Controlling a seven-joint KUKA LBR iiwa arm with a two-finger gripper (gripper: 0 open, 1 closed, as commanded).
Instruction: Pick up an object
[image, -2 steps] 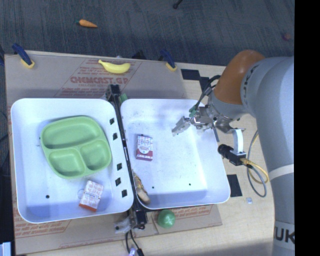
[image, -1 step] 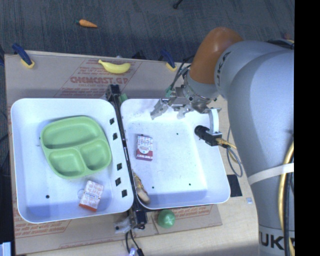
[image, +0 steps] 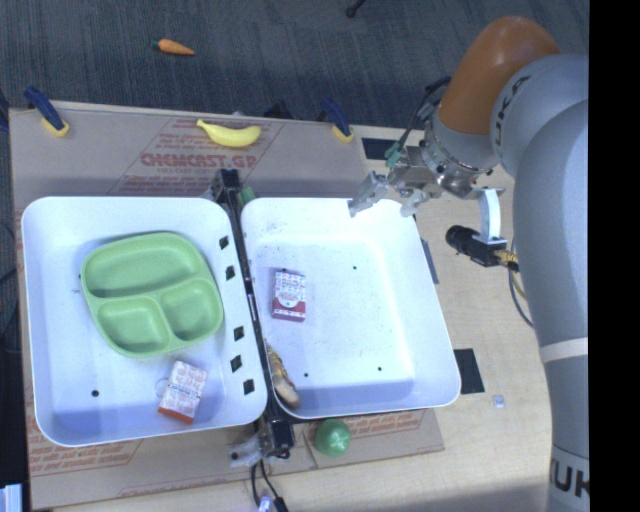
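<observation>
Cardboard carton (image: 289, 295), red and white, flat in right bin (image: 420, 330), left of centre. Likely light, stiff, crushable; best pinched across short sides. Gripper (image: 385, 193) over bin's far rim, well apart from carton, seemingly holding nothing; jaw opening impossible to tell.

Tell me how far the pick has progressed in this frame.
Nothing looks done yet. The gripper sits over the back rim of the right bin, with nothing visible between its fingers. The red and white carton lies on that bin's floor, apart from the gripper, and another small box lies in the left bin beside the green tray. Reaching, grasping and lifting remain.
</observation>
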